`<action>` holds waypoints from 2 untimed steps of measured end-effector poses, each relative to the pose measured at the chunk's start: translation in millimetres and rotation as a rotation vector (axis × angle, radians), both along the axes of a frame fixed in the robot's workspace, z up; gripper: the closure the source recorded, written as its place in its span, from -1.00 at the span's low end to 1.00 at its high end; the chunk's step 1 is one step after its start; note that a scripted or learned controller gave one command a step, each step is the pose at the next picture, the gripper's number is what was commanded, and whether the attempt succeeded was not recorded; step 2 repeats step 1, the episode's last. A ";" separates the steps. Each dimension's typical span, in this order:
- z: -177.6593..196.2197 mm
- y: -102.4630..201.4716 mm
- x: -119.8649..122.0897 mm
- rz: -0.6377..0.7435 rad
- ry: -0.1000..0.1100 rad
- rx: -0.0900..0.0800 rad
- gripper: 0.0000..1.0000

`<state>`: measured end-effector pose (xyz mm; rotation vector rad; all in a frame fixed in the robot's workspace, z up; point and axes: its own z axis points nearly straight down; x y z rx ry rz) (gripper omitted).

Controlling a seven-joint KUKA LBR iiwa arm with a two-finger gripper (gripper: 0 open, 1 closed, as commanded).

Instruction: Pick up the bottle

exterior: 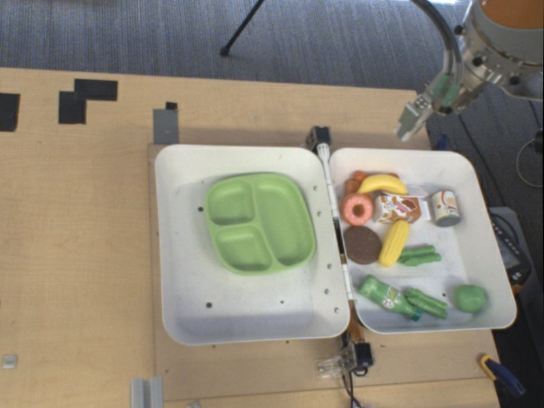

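Gripper (418, 117) of the grey arm hangs beyond the far edge of the right-hand shallow white bin (491, 253), carrying nothing; whether it is released or clenched cannot be told. Inside that bin, the green plastic bottle with a printed label (388, 297) lies on its side near the front edge, just beside the dark brown round cookie (363, 244), below the yellow corn cob (394, 240) and left of the green ball (469, 297).
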<state>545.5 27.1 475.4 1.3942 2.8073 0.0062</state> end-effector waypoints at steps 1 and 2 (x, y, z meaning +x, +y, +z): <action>-72.8 27.6 61.2 -0.165 0.006 0.001 1.00; -72.8 27.6 61.2 -0.165 0.006 0.001 1.00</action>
